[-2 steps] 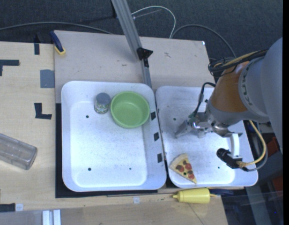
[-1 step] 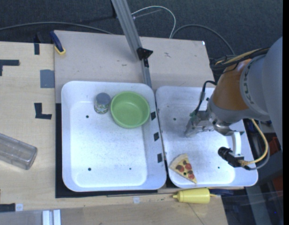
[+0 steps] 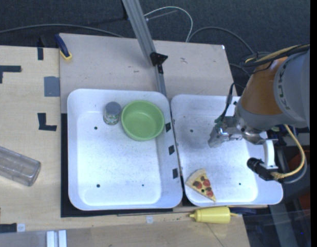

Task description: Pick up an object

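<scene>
Jaws unreadable on the gripper (image 3: 216, 140), low over the right bin (image 3: 199, 112); one pizza slice (image 3: 201, 183) lies nearby. Left bin (image 3: 86, 189) holds one green bowl (image 3: 143, 120) and one can (image 3: 112, 112).

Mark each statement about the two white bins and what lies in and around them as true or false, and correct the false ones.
1. The green bowl sits in the left bin. True.
2. The pizza slice lies inside the green bowl. False: it lies in the right bin, near its front left corner.
3. A small grey can stands right beside the bowl, on its left in the camera view. True.
4. The yellow bottle stands upright in the left bin. False: it lies on its side on the bench, just outside the front edge of the right bin.
5. The gripper is over the right bin. True.
6. The gripper holds the pizza slice. False: the slice lies on the bin floor, apart from the gripper.
</scene>
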`<state>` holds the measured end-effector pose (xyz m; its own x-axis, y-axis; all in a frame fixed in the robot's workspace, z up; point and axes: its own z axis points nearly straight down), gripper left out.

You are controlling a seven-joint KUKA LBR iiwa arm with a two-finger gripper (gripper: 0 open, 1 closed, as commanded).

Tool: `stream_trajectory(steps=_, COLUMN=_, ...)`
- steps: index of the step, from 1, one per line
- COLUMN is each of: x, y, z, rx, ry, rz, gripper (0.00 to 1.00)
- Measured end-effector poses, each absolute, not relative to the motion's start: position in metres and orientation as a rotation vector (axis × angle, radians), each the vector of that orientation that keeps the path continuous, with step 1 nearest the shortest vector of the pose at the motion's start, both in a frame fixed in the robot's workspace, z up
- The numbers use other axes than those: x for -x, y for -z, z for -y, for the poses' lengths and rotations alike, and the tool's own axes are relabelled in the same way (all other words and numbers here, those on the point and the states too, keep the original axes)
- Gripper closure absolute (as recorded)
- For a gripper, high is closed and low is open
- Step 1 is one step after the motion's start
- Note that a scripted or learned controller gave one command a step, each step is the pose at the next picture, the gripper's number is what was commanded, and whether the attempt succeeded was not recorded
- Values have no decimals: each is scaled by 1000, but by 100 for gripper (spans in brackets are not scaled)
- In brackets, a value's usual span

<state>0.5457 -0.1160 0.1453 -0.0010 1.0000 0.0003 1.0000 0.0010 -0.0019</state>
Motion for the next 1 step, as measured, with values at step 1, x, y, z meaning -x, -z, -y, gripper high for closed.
stream_trajectory(steps=1, x=-541, y=-191, z=122, rx=2223, ry=2, rz=2223, gripper=100)
